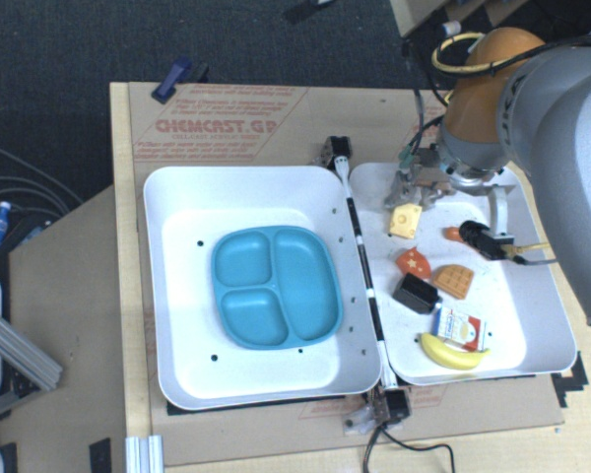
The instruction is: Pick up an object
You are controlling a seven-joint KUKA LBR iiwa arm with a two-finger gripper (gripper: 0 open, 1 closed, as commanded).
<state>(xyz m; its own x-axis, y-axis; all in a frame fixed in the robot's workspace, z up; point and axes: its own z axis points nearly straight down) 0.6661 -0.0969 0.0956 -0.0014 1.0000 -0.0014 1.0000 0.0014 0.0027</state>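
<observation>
A sky-blue divided plastic plate (275, 287) sits in one white bin (167, 264); across lie a pale yellow cheese wedge (405, 222), yellow banana (448, 353), tan waffle (454, 281), black block (415, 293), and red-and-white carton (462, 329).

Glossy blue plastic tray (276, 286); smooth white bins (177, 205), probably plastic; matt bench (217, 121).

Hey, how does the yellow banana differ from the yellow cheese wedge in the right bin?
The yellow banana is long, curved and plain; the yellow cheese wedge is short, blocky and paler, with holes. The banana lies at the near edge of the right white bin, beside a small carton; the cheese sits at the far end, just below the claw. Both are yellow toy foods.
</observation>
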